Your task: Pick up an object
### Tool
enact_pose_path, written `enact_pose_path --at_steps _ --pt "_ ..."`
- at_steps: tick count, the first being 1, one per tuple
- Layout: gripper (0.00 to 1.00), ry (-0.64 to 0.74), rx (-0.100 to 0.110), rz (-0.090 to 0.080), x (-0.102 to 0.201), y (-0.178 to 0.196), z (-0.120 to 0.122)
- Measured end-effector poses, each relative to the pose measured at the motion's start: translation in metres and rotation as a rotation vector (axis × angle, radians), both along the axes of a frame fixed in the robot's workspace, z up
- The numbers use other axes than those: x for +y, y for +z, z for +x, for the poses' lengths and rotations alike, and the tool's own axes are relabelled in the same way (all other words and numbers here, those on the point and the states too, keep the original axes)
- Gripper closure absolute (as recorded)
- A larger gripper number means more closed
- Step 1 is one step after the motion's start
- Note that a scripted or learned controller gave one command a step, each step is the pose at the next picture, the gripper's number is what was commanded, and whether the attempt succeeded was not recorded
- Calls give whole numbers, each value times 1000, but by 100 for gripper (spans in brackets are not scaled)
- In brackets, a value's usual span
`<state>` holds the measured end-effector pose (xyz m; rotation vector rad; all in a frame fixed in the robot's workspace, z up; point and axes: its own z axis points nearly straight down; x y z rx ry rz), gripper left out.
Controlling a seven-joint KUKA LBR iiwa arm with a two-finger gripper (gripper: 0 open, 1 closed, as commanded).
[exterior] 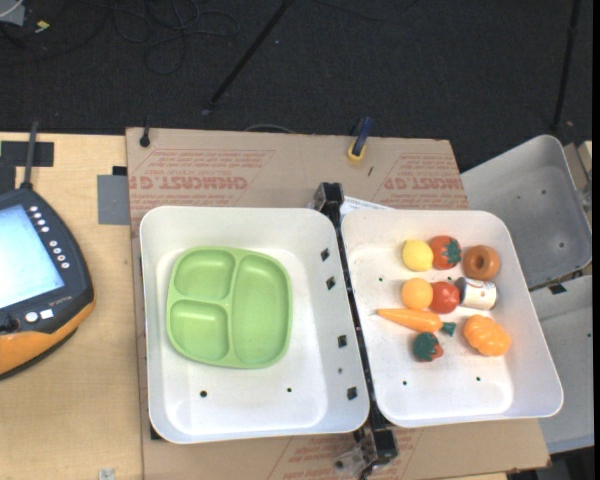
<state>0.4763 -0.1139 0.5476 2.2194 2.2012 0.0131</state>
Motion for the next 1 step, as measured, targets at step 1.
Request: enact_pose_path --at_steps 1 --pt "100 20 20 7 108 -11 14"
